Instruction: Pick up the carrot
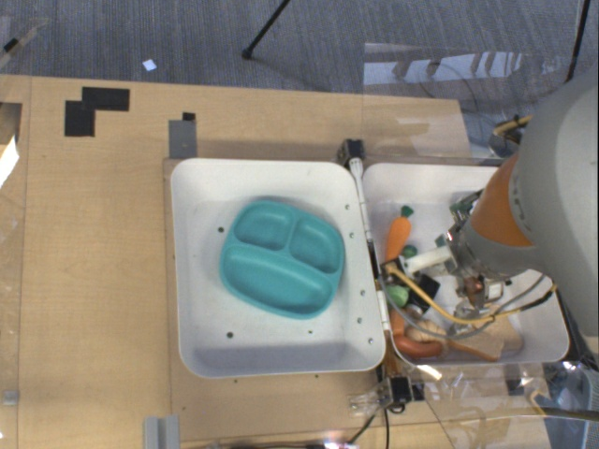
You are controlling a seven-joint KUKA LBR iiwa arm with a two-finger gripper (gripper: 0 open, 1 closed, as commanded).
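Carrot, a small orange cone with a green top [400,236], lies near the right white bin's [426,181] left wall. Beside it hangs the gripper [465,283], whose closure I cannot tell; it should probably descend centred over the carrot, clear of neighbouring toys.

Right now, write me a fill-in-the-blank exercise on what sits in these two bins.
1. The teal divided tray lies in the ____ bin.
2. The carrot lies in the right bin, near the wall it shares with the left bin, its ____ top pointing away from the camera.
3. The arm's band above the wrist is ____.

Missing words: left; green; orange
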